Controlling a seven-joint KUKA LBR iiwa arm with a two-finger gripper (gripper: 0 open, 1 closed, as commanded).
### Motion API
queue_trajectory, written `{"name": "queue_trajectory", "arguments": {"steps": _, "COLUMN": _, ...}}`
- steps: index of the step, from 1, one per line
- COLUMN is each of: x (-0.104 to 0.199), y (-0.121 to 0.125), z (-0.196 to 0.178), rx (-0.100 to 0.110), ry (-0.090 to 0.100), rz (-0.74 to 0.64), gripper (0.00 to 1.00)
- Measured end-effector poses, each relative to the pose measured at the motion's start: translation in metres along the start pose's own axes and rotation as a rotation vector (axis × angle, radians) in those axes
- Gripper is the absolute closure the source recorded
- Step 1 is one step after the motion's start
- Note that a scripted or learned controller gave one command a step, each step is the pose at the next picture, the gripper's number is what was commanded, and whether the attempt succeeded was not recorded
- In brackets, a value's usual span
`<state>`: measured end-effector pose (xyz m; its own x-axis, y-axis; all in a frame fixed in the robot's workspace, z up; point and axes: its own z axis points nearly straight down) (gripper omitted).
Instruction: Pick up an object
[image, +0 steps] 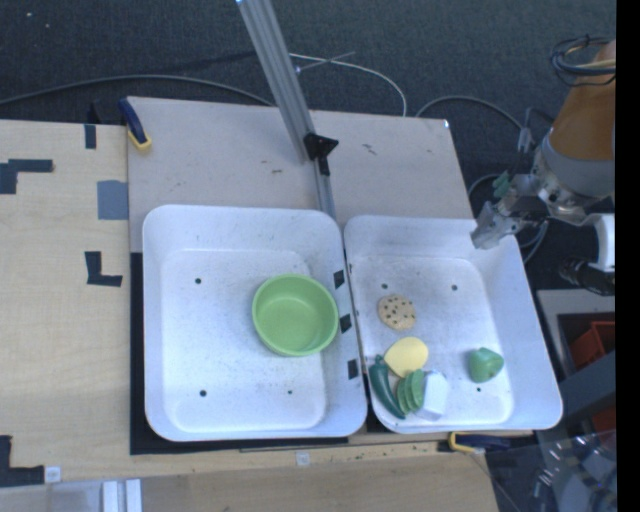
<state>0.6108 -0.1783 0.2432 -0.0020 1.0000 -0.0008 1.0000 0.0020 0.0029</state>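
My gripper (490, 228) hangs over the upper right corner of the right bin (455, 250); whether it is released or clenched I cannot tell. Below it and to its left lie a speckled cookie (397, 312) and a yellow lemon (406, 355), touching green slices (412, 391). A green piece (485, 364) sits directly below. Far left, the other bin (180, 300) holds a green bowl (294, 315).

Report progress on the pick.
Done: nothing lifted; cookie, lemon and green piece lie in the right bin, bowl in the left bin. In hand: gripper sits over the right bin's far corner. Left: descend, grasp, lift.
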Motion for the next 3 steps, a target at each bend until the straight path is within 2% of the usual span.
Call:
{"name": "queue_trajectory", "arguments": {"steps": 1, "x": 0.057, "y": 0.002, "z": 0.013, "rx": 0.005, "ry": 0.002, "rz": -0.004, "gripper": 1.00}}
{"name": "queue_trajectory", "arguments": {"steps": 3, "x": 0.172, "y": 0.000, "z": -0.002, "rx": 0.004, "ry": 0.003, "rz": -0.006, "gripper": 1.00}}
